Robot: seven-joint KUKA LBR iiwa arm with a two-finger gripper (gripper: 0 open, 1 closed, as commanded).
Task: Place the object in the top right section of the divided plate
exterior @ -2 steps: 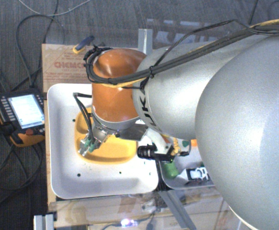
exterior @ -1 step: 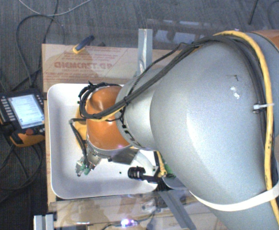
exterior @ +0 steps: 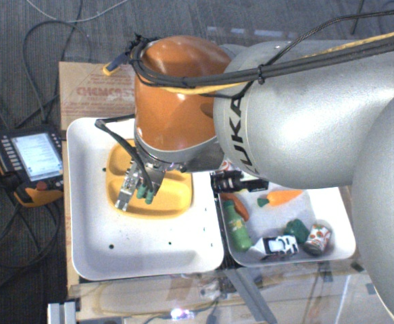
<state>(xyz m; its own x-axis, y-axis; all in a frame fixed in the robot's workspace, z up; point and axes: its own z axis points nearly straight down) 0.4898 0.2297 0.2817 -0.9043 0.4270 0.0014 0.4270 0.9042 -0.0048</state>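
The large grey metal arm reaches in from the right, its glossy orange band bulking over the left shallow white plastic bin. Black cables run along the arm to the wrist. Below the band the claw points down and to the left, over the yellow divided plate that lies in that bin. Its pale metal fingers, tipped with green pads, stand close together; whether anything sits between them cannot be told, since the wrist hides much of the plate.

The right white bin holds the loose things: a green plastic bottle, an orange carrot-shaped toy, a dark green lumpy piece, a small black-and-white toy and a rounded speckled object.

A handheld black-and-orange control pendant with a lit screen lies on the grey carpet, left of the desk.
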